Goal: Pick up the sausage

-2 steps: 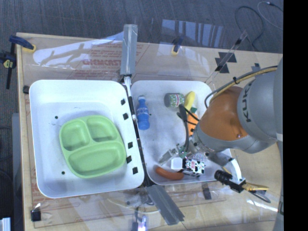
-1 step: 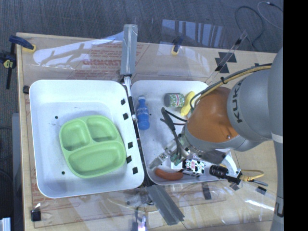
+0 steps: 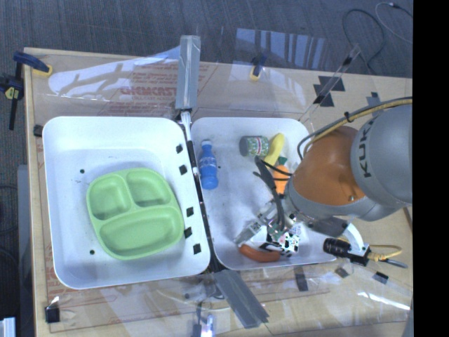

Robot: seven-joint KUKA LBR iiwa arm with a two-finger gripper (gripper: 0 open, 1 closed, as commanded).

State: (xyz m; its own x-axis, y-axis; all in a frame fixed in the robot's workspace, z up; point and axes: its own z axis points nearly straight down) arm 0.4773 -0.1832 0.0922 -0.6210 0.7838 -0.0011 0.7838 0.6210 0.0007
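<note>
The sausage [image 3: 259,253], reddish-brown and curved, lies on the floor of the right bin [image 3: 228,188] near its front edge. My gripper [image 3: 266,230] hangs just above and behind it, low in the bin, with its fingers spread open. Nothing shows between them. A small black-and-white spotted toy [image 3: 285,243] sits against the sausage's right end, right beside the gripper. The grey arm with its orange band [image 3: 323,174] covers the bin's right side.
The right bin also holds a blue bottle [image 3: 208,166] by the left wall, a small can [image 3: 254,145], a banana [image 3: 275,148] and an orange item [image 3: 280,176] under the arm. A green divided plate [image 3: 135,213] rests in the left bin [image 3: 63,146].
</note>
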